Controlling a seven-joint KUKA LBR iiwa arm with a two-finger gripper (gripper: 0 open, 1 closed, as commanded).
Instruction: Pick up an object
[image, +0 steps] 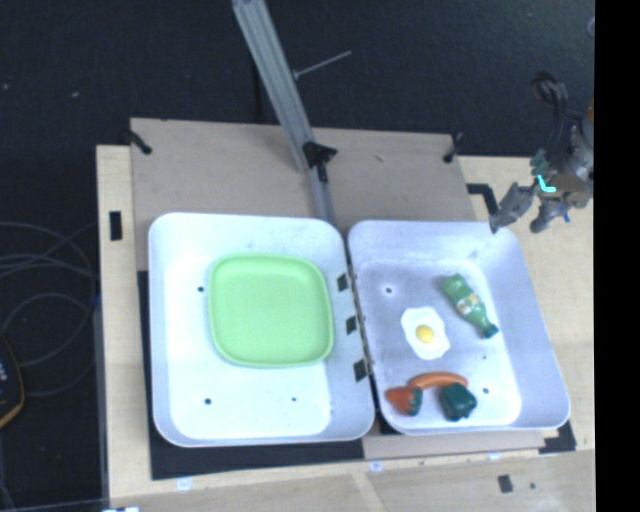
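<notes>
Hand (530, 207) sits up at the far right corner of the right bin (535, 330), above the rim, w/ its two fingers spread apart and nothing between them. From my seat that reads as a parked/approach pose: it's off to the side, well apart from every item, so the camera gets a clean look at both bins before a pick.

Candidates are all in the right bin. Green bottle (469, 305) lies tilted on its side toward the far right, nearest the hand. Fried egg (425, 333) lies flat just beside it, mid-bin. Along the near edge: an orange sausage (438, 381), a red-orange piece (404, 400) under its left end, and a dark green piece (459, 402) near its right end, all bunched close, prob touching, can't tell for sure.

Left bin (180, 330) carries a light green plate (271, 310), flat, centered.

My call: task not started, nothing lifted yet. Bottle looks like the easiest grab, since it's isolated and narrow enough to pinch across. Egg is flat, likely to slip. The bunched trio risks a double grab or a nudge.
</notes>
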